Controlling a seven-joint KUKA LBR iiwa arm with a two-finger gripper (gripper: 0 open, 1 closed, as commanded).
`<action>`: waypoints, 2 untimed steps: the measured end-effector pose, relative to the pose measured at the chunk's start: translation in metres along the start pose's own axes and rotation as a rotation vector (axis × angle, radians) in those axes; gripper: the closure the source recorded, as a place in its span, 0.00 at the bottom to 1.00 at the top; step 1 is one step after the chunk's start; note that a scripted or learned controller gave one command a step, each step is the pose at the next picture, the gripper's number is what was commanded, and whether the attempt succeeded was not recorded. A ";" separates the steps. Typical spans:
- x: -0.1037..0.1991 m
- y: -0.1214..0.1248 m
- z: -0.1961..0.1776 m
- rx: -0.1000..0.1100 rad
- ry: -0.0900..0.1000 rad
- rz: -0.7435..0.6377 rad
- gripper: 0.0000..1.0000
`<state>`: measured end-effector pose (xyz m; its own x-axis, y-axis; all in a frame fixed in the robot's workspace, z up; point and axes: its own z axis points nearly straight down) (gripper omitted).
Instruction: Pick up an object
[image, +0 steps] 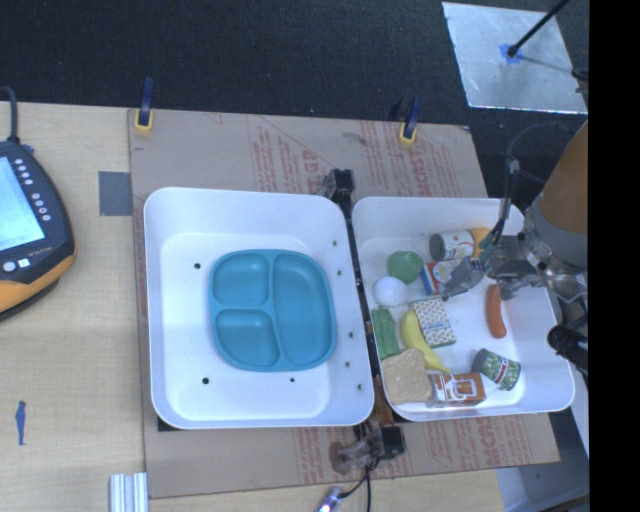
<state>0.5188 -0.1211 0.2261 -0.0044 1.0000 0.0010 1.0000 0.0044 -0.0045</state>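
- Objects for picking lie crowded in the right bin (560, 400): a green ball (405, 265), a white ball (390, 291), a small can (452, 244) lying near the back wall, an orange-red sausage (495, 311), a patterned carton (434, 322), a yellow banana (418, 337), a green pickle-like piece (384, 333), a slice of toast (406, 376), a brown-and-white box (458, 388) and a green tin (497, 369).
- The tool (470, 272) hangs low over the back half of that bin, between the small can and the sausage, just beside the patterned carton.
- Whether it is parted or clamped cannot be told from this slant, and nothing is seen between its tips.
- The arm (565, 195) comes in from the right, over the bin's far corner.
- The left bin (165, 300) holds a blue divided plate (272, 308), lying flat near its middle.
- Both bins rest on a cardboard sheet (250, 140) on the worktop (60, 390).
- A handheld control pendant (25, 230) lies at the worktop's left edge.
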 end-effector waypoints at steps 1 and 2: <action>-0.019 0.050 0.065 0.000 -0.003 -0.001 0.00; 0.016 0.046 0.135 0.002 -0.001 -0.002 0.00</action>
<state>0.5638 -0.1051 0.0909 -0.0061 1.0000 -0.0002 1.0000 0.0061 -0.0065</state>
